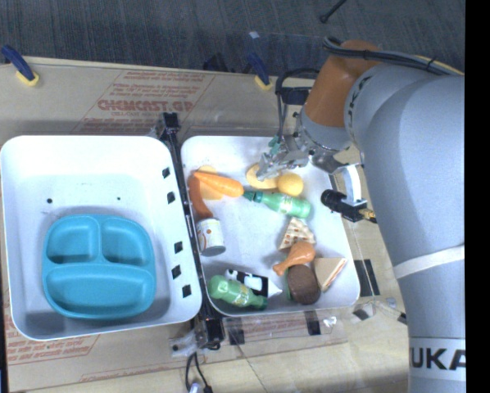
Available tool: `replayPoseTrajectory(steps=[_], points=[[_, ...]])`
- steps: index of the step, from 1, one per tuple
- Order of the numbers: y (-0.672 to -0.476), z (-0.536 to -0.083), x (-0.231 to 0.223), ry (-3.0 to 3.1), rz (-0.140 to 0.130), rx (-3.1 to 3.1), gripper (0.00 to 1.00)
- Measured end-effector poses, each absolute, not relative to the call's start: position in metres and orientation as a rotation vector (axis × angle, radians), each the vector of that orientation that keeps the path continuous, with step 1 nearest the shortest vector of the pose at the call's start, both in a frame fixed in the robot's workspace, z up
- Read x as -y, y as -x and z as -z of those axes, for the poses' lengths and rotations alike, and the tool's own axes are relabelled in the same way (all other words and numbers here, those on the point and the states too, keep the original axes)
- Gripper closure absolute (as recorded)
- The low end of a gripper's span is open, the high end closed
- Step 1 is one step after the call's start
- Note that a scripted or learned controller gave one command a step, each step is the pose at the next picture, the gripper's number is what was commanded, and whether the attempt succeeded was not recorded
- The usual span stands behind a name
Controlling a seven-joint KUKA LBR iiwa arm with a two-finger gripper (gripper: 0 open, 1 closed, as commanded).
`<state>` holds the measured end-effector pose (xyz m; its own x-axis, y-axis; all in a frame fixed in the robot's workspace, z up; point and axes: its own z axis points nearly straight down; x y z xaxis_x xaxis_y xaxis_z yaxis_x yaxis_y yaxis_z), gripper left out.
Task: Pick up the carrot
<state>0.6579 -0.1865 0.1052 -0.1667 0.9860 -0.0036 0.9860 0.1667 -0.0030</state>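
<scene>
right white plastic bin [229, 150] holds the orange carrot [215, 185]; end effector [276, 159] hovers nearby, grip probably unreadable

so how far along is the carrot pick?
Done: the arm has reached into the right bin, and the claw sits low at its far end, by the yellow fruit. In hand: nothing that I can see. The carrot lies flat on the bin floor, left of the claw and apart from it. Left: move over the carrot, grip it and lift.
</scene>
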Motion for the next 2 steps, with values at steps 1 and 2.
replayPoseTrajectory(steps=[1, 2], points=[[-0.551, -0.095, 0.154, -2.176, 0.011, -2.280, 1.00], [-0.543, -0.193, 0.060, -2.397, 0.005, -2.037, 1.00]])
